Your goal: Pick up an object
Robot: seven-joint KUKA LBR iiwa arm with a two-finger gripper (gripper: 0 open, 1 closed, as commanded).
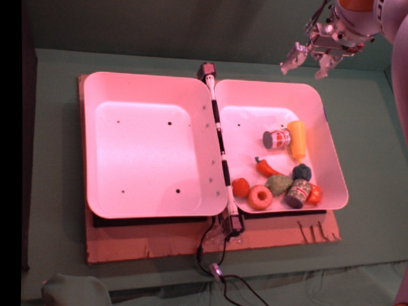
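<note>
My gripper [308, 62] hangs high above the far edge of the right bin [255, 94], fingers spread open with nothing between them. Below it in the right bin lie a small red-and-white can [276, 139], an orange bottle [297, 140], a red chili pepper [268, 167], a dark blue lump [302, 171], a green lump [278, 184], a red tomato [240, 187], an orange doughnut ring [259, 197] and a grey can [297, 193] with a small orange piece [315, 194] beside it.
The left bin [108, 88] sits beside the right one, a black-and-white divider bar [218, 132] between them. Both rest on a brown board [159, 244]. Cables [220, 266] trail off the front edge. A pale cloth lump [73, 291] lies at the bottom left.
</note>
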